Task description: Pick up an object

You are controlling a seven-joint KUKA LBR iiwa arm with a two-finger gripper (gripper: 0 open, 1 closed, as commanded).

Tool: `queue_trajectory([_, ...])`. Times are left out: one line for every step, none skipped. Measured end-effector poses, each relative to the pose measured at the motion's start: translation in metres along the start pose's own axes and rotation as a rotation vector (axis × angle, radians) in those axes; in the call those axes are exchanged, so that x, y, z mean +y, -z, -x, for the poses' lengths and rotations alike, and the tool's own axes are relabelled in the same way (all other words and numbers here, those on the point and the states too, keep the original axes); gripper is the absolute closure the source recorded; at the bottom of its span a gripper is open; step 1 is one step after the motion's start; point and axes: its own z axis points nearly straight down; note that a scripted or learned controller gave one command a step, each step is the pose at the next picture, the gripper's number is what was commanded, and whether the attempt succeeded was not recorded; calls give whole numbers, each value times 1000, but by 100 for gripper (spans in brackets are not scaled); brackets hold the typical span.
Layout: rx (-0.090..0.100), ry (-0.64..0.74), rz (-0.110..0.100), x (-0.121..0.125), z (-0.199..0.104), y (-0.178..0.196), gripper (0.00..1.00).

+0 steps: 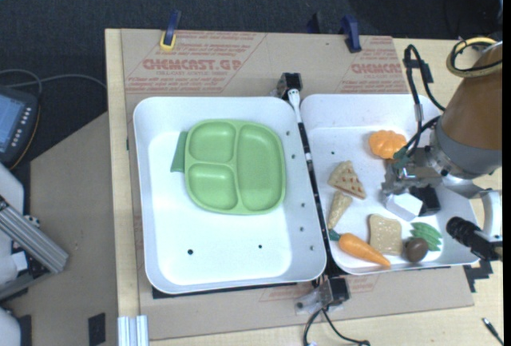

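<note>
From the camera view above the table (120, 176) you see two white bins side by side. Take the green divided plate (235, 166) as your landmark: it lies in the left bin (160, 240), near its middle, with three compartments. To the right of the plate, past the bin walls, the right bin (335, 117) holds the loose items. Nearest the plate is a waffle cone with a tan wedge top (345, 188); below it and to the right lies an orange carrot (363, 248), with a slice of bread (385, 232) just beside it. Farther right from the plate sits an orange round fruit (387, 144) near the bin's upper part, and a green leafy piece with a dark round thing (421, 240) at the lower right. The pincer (403, 184) hangs low over the right bin between the orange fruit and the bread; you cannot tell how it is set, and nothing shows in its grasp
</note>
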Motion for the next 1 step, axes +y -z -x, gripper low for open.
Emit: queue_trajectory([0,0,0,2,0,39,100])
